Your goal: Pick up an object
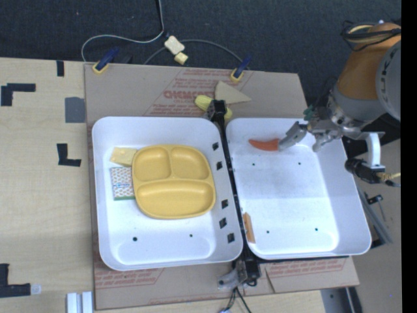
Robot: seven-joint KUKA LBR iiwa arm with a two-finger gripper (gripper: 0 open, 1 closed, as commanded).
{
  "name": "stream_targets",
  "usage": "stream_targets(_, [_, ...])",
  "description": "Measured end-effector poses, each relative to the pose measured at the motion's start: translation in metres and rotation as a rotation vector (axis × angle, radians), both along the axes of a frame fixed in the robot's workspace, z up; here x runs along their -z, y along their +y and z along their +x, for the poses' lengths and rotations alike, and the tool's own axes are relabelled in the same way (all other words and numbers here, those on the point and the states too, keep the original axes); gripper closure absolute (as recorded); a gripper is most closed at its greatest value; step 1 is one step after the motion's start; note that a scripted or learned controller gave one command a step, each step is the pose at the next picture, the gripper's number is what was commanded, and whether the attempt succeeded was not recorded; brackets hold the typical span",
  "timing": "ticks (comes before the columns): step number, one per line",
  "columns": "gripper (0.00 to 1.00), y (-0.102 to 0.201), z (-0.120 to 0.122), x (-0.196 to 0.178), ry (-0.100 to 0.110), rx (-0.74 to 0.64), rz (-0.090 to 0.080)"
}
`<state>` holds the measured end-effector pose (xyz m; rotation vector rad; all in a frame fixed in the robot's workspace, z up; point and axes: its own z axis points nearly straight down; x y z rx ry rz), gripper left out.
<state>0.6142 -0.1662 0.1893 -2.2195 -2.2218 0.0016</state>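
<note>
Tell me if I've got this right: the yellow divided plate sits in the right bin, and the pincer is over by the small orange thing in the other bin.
Not quite: the camera view shows the yellow divided plate in the left bin. The pincer is by the small orange thing in the right bin.

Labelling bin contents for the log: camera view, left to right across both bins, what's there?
Patterned sponge → yellow divided plate → thin orange stick by the right bin's left wall → orange-red piece → gripper. The pale yellow item sits above the sponge, so its place is unclear.
</note>
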Motion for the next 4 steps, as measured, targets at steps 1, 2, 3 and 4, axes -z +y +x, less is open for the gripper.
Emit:
stream_targets(1, [0.0, 0.06, 0.056, 0.11, -0.004, -0.007, -0.002])
stream_targets(2, [0.0, 0.064, 0.053, 0.103, -0.004, 0.0, -0.003])
stream_targets(3, [1.0, 0.063, 0.053, 0.093, -0.003, -0.001, -0.004])
stream_targets(4, [1.0, 0.119, 0.034, -0.001, -0.006, -0.005, 0.002])
